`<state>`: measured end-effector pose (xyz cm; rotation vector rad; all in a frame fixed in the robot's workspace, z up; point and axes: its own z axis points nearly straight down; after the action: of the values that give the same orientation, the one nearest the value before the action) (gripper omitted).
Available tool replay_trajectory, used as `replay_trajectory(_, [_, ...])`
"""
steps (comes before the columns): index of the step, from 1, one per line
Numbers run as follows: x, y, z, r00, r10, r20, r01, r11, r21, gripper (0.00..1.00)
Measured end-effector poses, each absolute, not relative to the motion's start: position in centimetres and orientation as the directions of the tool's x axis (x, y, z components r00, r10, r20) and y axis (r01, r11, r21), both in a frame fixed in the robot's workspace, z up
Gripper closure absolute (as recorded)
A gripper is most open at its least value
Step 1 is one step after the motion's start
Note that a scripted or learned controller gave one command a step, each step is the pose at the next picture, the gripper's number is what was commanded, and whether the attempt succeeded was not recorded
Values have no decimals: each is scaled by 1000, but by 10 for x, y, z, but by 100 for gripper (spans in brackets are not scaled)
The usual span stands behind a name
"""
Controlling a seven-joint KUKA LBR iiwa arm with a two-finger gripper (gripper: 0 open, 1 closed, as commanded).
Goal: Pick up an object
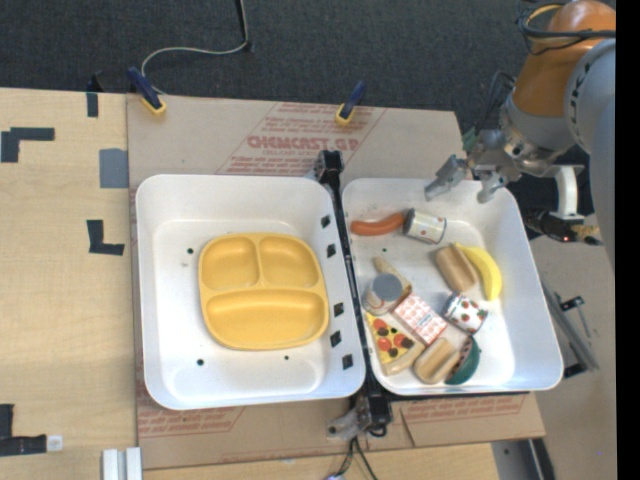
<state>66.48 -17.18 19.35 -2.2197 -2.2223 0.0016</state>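
Nearest you, the right bin (520, 258) holds the toys: a pizza slice (391, 340), a bread roll (437, 359), a hot dog bun (455, 267) touching a banana (484, 270), and farther back a sausage (379, 224) beside a small can (425, 227). The left bin (160, 268) carries a yellow divided plate (264, 290). Beyond, your end effector (466, 180) hangs over the right bin's far rim, fingers spread apart, gripping nothing.

One fixed camera above the bench, slanting down over both bins (150, 268).
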Motion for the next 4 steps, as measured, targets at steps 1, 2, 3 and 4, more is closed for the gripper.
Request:
replay_trajectory(1, [669, -165, 95, -3, 1000, -1, 1000, 3, 1, 0])
replay_trajectory(2, [617, -141, 87, -1, 1000, -3, 1000, 1, 3, 0])
replay_trajectory(3, [596, -136, 87, 0, 1000, -4, 1000, 0, 7, 0])
replay_trajectory(4, [622, -116, 86, -2, 1000, -2, 1000, 2, 4, 0])
